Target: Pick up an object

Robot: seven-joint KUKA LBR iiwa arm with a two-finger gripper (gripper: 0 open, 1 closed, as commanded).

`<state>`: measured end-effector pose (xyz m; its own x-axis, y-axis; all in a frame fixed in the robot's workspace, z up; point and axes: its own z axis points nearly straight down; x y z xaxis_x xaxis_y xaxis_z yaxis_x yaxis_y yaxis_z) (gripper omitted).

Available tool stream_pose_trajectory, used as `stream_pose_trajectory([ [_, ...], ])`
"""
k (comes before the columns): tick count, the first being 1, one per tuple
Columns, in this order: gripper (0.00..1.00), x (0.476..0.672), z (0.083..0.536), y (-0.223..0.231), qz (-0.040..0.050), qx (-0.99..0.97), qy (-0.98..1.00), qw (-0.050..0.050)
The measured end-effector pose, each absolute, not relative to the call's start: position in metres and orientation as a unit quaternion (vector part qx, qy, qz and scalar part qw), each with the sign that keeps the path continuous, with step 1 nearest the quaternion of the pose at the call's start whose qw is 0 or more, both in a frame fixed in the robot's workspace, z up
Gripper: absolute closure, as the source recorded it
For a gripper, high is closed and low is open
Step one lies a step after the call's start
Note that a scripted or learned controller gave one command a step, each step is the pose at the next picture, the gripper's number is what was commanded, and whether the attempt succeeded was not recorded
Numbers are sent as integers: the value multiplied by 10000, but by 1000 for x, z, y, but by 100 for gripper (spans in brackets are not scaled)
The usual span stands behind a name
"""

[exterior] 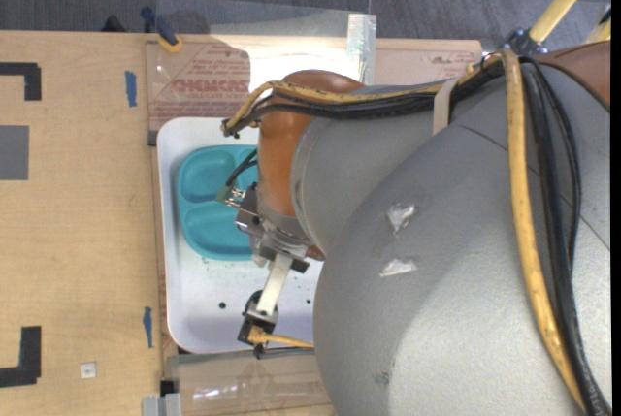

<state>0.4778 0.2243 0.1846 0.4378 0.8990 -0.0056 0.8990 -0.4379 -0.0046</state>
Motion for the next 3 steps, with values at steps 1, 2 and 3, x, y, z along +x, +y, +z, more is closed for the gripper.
stream_pose_trajectory([
  [1,100,492,187,225,18,-9334,-3587,2],
  [2,100,479,178,219,15,-9763,-2166,5],
  [3,100,492,181,225,1,-9932,-1160,0],
])
